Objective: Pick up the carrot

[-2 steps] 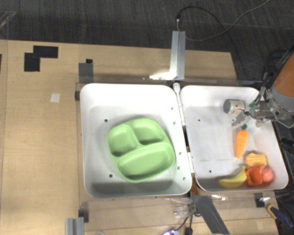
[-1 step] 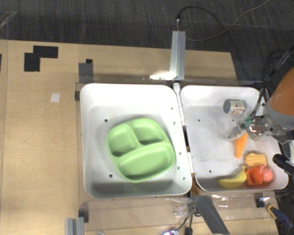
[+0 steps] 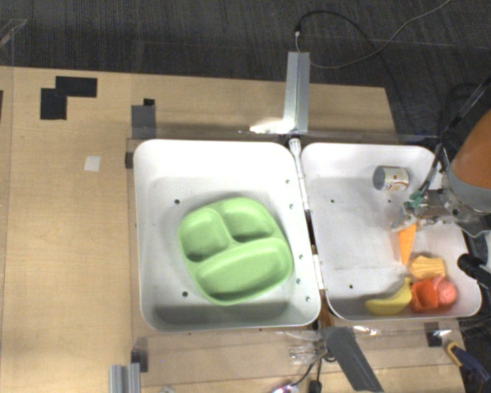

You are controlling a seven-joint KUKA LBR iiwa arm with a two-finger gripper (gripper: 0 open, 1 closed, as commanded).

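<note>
Carrot [image 3: 406,242] lay in the right bin [image 3: 344,219], gripper [image 3: 417,210] just above its top end, open or closed not discernible at this resolution; risk judged: crowding corn [image 3: 428,266] and tomato [image 3: 433,293] could deflect a slightly off grasp.

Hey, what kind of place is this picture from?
Probably a robotics lab test bench: two white bins fixed on a wooden bench, toy food such as a carrot and banana, and a grey-and-orange robot arm.
</note>
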